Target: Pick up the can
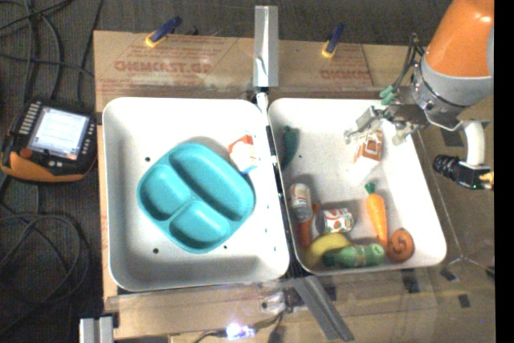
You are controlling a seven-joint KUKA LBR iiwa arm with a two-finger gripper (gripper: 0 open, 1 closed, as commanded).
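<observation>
Item log, bench w/ two white bins.

1. Can (pixel 300 200): lay in right bin (pixel 321 124), at approx 8 o'clock of that bin's floor, just beside the divider wall. Silver body, red label band. On its side, or steeply tilted; long axis ran roughly 12-to-6, top end toward 12. Lower end touched or overlapped a reddish item; couldn't tell which.
2. Hand (pixel 371 124): hovered over right bin at approx 1 o'clock, well apart from can. Fingers looked spread w/ nothing clearly between them. A small orange-white carton (pixel 371 147) sat just below; contact unclear.
3. Neighbours near can: small white-red tin (pixel 337 219) at its 4 o'clock, banana (pixel 323 246), green veg (pixel 357 255), carrot (pixel 376 217), round orange piece (pixel 401 243).
4. Left bin (pixel 120 173): teal divided plate (pixel 196 194), small red-white packet (pixel 242 153).

Step, as judged: approach, grasp not yet begun. Next move prob. needs travel toward 8 o'clock, wrist turned so fingers close across the can's short width, then descent. Tight spot: wall on one side, clutter below.
</observation>
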